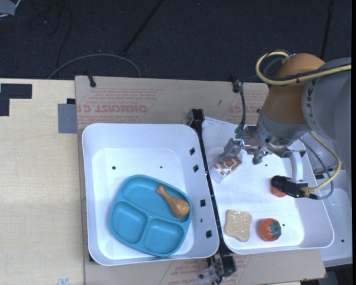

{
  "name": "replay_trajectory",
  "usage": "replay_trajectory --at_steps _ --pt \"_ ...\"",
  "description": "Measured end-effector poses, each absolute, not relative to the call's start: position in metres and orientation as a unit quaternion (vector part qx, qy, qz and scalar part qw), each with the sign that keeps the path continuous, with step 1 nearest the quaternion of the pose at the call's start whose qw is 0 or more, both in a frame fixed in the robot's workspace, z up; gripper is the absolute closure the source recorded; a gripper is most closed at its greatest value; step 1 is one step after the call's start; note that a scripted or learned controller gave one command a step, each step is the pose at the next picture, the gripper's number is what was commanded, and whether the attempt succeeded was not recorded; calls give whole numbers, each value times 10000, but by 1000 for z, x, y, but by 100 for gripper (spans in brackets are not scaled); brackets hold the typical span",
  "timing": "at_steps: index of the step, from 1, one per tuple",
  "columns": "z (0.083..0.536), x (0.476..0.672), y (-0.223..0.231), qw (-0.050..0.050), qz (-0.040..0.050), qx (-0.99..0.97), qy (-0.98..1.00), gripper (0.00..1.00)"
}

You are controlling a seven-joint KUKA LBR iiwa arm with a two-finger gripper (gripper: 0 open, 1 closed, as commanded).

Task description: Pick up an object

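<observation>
My one fixed camera looks down at a slant on both white bins [95,159]; the arm [320,100] enters at frame right.

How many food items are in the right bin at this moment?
2 clearly: a bread slice and a tomato near the front wall. A small brown-white item lies by the divider; the arm may hide more.

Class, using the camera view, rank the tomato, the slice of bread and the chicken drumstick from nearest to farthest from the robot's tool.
Measured from the tool:
1. Slice of bread, right bin, almost straight below the tool.
2. Chicken drumstick, on the blue tray in the left bin; too close to the bread to rank firmly.
3. Tomato, right bin's lower corner.
</observation>
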State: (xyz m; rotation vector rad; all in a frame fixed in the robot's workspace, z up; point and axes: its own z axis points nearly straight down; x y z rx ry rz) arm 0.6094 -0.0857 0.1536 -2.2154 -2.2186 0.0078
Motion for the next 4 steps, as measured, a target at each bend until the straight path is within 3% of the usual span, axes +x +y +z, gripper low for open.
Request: replay_trajectory --at_steps 1,2,3,4 --pt "112 606 -89 -7 -49 -7070 -7072 0" --pt "109 611 -90 -53 -68 -7078 -7064 0" --pt "122 612 -93 -77 -69 -7092 -7050 100" --pt "178 618 -103 -9 -1 -7077 -7066 100"
